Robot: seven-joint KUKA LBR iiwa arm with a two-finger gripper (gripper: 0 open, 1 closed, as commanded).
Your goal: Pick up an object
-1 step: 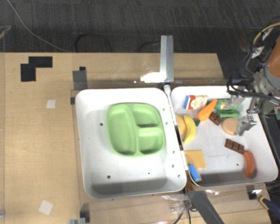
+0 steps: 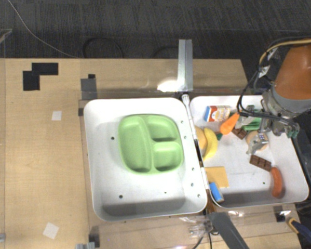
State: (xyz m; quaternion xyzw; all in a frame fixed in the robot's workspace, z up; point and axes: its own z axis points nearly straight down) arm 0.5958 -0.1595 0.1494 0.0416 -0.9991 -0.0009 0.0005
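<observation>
Grey tool (image 2: 260,140) blurred, chocolate bar (image 2: 261,162) beside

Right bin (image 2: 299,192), loose objects on the floor. Carrot (image 2: 229,124), orange, tilted, near the back. Banana (image 2: 210,143), yellow, curved, against the left wall. Small red-and-white carton (image 2: 217,113) lying at the back. Yellow flat slice (image 2: 217,176) near the front left, blue item (image 2: 215,191) just beside it. Brown chocolate bar (image 2: 260,162) and sausage (image 2: 276,182), reddish-orange, front right.
</observation>
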